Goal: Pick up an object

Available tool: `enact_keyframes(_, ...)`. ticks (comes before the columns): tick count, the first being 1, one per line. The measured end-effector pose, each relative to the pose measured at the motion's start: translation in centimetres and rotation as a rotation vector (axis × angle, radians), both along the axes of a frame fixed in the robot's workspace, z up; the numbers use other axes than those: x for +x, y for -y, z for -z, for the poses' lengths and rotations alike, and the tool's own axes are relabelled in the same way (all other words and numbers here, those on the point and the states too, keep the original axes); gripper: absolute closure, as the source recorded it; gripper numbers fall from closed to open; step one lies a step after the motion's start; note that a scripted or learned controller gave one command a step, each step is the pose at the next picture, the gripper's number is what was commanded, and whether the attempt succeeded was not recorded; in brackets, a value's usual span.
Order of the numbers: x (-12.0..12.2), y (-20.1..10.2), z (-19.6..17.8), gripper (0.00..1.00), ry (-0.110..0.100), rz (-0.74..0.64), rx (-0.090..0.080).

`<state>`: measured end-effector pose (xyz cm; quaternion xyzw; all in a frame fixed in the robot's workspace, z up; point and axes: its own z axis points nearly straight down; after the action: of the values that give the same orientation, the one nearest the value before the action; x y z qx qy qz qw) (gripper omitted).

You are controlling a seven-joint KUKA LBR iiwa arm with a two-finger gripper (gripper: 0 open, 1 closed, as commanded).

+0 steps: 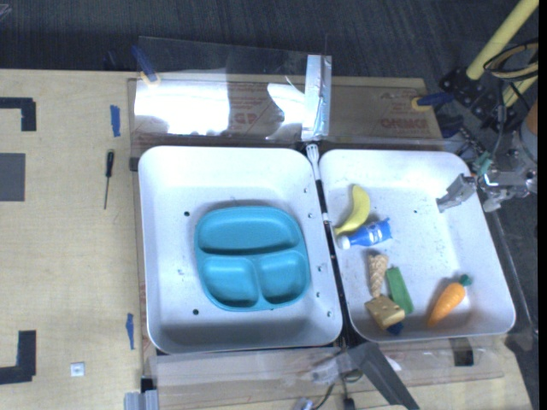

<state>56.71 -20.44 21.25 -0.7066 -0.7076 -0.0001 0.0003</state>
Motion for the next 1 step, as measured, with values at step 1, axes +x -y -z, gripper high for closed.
enact_keyframes(1,0.04,-5.01,10.05,0.00,-0.005,-0.035,0.001)
